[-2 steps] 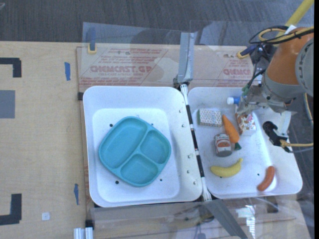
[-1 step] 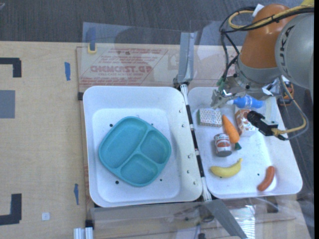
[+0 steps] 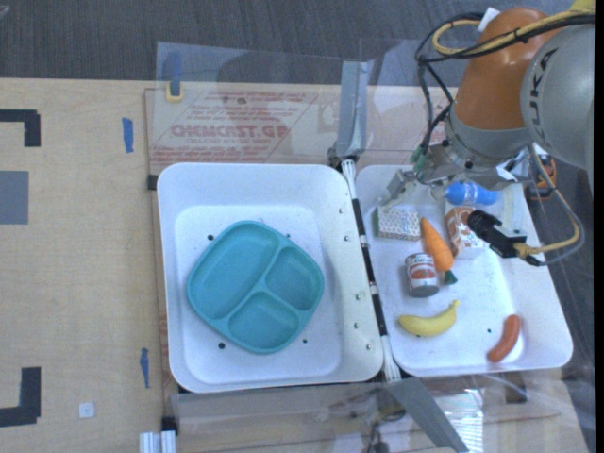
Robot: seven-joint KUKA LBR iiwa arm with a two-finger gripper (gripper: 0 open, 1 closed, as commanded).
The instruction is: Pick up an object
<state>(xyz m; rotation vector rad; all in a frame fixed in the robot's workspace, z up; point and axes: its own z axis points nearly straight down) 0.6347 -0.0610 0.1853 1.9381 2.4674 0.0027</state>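
My gripper point(image 3: 408, 179) hangs over the far end of the right bin point(image 3: 477, 295), up and view-left of the carrot point(image 3: 435, 243). Open or closed: I cannot tell from this angle.

The object closest to my gripper is the speckled block point(image 3: 398, 222). It lies flat just view-left of the carrot's upper end and right below the gripper in the view. Whether they touch is unclear.

- The carrot lies slanted, mid-bin.
- The can point(image 3: 422, 275) stands upright just below-left of the carrot's lower tip.
- The banana point(image 3: 427, 321) is below the carrot, past the can.
- The sausage point(image 3: 504, 338) is well below-right of the carrot.
- The blue object point(image 3: 469, 194) is up-right of the carrot, close under my wrist.
- The brown-and-white item point(image 3: 460, 229) is just right of the carrot.

The left bin point(image 3: 236, 196), view-left of the carrot, holds a teal divided plate point(image 3: 255, 286).
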